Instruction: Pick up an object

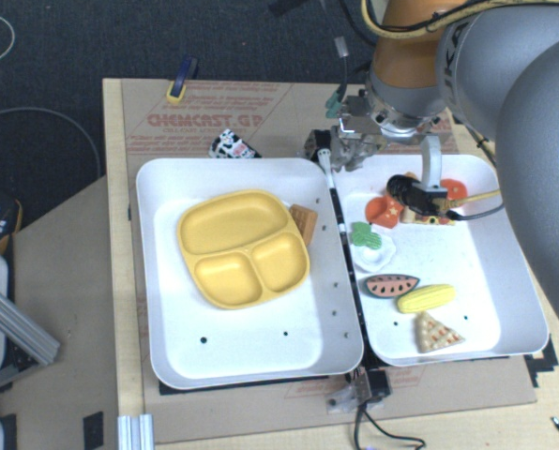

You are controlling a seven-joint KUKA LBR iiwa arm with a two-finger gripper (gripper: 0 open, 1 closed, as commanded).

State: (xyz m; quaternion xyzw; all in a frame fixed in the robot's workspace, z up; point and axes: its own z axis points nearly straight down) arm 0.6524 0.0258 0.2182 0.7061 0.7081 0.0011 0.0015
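Note:
My gripper (339,154) hangs over the far end of the ridge between the two white bins, under the orange-banded wrist. Nothing shows in its grip. In the right bin (491,279) lie a red piece (385,210), a second red piece (454,190), a green leafy piece on a white base (366,238), a watermelon slice (392,285), a yellow corn cob (425,297) and a pizza slice (437,333). The left bin (242,345) holds a yellow divided plate (245,248) with a brown toast-like piece (304,221) against its right edge.
The grey arm covers the upper right of the scene and shades the right bin's far corner. Behind the left bin a small black-and-white object (231,144) and a blue-and-yellow clamp (179,81) rest on the cardboard-covered bench.

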